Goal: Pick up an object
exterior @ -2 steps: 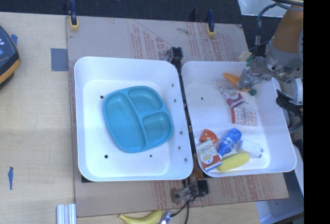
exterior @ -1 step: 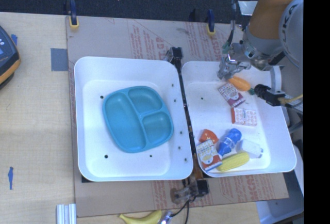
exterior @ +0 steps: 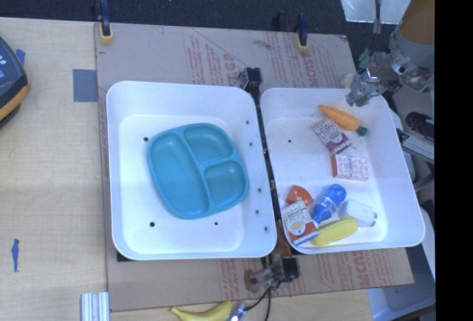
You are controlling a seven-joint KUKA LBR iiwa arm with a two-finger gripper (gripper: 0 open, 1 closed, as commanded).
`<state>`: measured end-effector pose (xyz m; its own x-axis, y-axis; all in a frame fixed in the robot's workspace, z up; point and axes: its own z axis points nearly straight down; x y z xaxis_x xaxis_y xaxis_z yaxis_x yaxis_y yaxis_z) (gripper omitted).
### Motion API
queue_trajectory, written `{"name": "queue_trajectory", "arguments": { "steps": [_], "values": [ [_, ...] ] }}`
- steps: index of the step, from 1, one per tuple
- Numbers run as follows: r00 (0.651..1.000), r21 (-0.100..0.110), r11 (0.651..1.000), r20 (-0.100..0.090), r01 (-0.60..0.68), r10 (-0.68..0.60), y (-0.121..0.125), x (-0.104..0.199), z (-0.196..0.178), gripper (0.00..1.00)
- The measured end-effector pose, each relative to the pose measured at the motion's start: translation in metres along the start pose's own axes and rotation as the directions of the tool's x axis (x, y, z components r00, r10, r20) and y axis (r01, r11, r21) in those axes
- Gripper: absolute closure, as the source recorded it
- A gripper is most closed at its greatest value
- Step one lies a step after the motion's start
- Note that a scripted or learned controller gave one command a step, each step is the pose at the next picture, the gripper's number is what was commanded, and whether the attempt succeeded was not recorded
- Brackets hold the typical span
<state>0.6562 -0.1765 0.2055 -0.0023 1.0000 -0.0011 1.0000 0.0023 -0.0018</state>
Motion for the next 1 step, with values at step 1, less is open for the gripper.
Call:
{"name": "queue_trajectory", "arguments": {
  "steps": [1],
  "values": [
    [1.000, 0.003, 1.000, 0.000, 0.003, -0.003, -0.0001, 0.0133, 0.0254, 0.00]
  ]
}}
